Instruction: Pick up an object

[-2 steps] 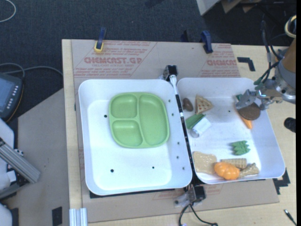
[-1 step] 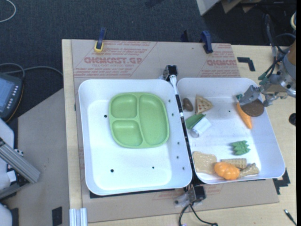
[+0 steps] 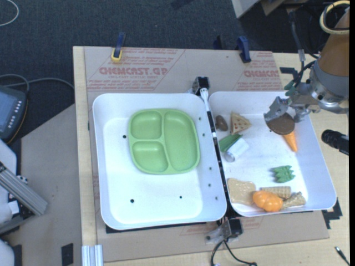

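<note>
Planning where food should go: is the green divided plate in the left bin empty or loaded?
Empty. All three compartments of the green divided plate show bare green; it lies flat in the left bin.

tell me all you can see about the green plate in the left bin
The green plate is pale green, matte, plastic by its look, a rounded rectangle split into three compartments: two small ones on its left, one long one on its right. It lies flat, turned slightly, in the upper middle of the left bin, resting on the white floor. All three compartments look bare, and nothing else touches it.
</note>
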Controlling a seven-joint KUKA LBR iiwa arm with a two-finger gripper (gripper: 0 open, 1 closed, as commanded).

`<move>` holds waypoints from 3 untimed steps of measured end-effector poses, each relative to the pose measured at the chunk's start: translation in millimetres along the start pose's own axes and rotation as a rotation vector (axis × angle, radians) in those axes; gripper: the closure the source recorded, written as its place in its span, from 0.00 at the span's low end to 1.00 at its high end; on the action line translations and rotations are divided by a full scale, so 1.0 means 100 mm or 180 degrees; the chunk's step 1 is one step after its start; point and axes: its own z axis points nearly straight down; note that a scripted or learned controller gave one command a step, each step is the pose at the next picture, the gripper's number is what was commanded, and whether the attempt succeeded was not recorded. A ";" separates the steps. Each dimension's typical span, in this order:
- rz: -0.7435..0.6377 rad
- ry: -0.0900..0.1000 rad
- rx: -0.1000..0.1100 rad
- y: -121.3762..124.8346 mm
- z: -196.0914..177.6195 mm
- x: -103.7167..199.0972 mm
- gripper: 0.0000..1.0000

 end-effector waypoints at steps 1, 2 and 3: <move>-0.0001 0.0004 0.0014 0.03 0.12 0.55 1.00; -0.0005 0.0002 -0.0005 0.14 0.02 1.10 1.00; 0.0001 0.0001 0.0006 0.18 0.09 1.53 1.00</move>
